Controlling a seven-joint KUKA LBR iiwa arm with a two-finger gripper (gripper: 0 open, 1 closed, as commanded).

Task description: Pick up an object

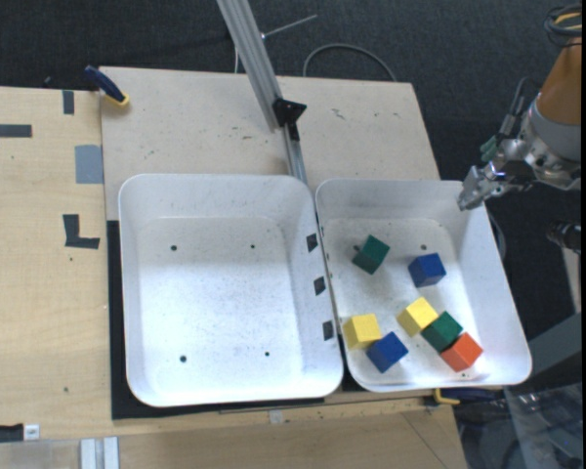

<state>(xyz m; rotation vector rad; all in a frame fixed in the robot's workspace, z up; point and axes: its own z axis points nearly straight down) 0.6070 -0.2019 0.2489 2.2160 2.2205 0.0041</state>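
Gripper [472, 191] over right bin's [498, 291] far-right rim.
Jaws' state: can't tell, too blurry; seems nothing held. Blocks lie w/in bin, e.g. blue cube [427, 269].

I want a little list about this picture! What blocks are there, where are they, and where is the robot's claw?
bins: two white bins side by side, left bin and right bin
blocks: all in the right bin
green blocks: two
blue blocks: two
yellow blocks: two
orange block: one, touching a green one
claw: above the right bin's far right corner, holding nothing
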